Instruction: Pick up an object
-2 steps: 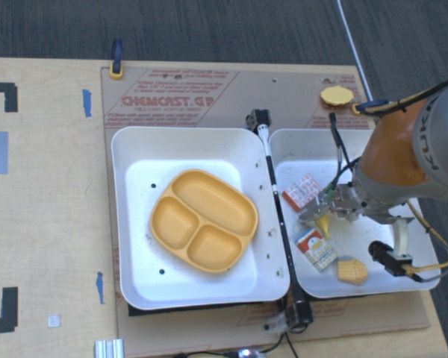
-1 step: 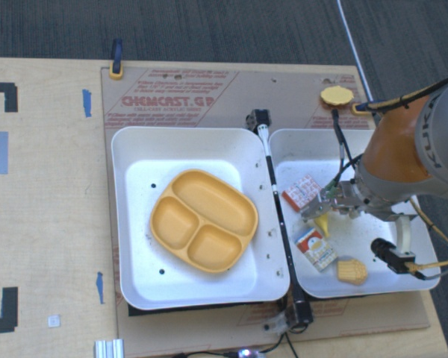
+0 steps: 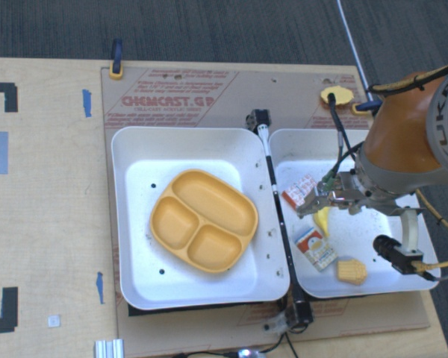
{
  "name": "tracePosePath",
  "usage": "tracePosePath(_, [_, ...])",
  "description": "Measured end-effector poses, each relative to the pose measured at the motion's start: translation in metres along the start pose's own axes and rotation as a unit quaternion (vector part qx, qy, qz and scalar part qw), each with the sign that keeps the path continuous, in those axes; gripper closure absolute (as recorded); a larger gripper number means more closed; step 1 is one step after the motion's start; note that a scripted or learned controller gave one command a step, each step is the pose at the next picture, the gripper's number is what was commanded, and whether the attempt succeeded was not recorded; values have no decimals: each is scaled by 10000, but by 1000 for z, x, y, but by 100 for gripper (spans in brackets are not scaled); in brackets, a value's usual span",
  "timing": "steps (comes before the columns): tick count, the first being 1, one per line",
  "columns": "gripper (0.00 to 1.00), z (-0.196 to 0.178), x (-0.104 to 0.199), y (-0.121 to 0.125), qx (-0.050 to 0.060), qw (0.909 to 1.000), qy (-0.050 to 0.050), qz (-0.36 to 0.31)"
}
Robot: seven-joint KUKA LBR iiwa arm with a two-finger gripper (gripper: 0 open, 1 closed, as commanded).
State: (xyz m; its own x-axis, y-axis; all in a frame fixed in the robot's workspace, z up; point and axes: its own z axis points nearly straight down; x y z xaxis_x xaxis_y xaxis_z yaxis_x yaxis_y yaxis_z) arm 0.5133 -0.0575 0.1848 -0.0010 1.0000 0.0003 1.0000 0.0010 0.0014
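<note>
My fingers (image 3: 314, 202) hang over the right bin (image 3: 411, 288), near its left wall; I cannot tell if they are spread. A yellow piece (image 3: 322, 219) sits just under them, with bare white floor beyond it.

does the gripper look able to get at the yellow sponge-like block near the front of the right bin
Probably yes: the yellow block lies uncovered in the right bin, apart from the small packet, and the gripper hangs nearby.

— What can't you make out?
— The yellow piece (image 3: 322, 219) is half under the arm (image 3: 403, 136) — itself cut by the right edge. Packet (image 3: 299, 192) print is too small.
</note>
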Motion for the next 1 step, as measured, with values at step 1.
tracePosePath(1, [100,0,43,-34,15,10000,6,-2])
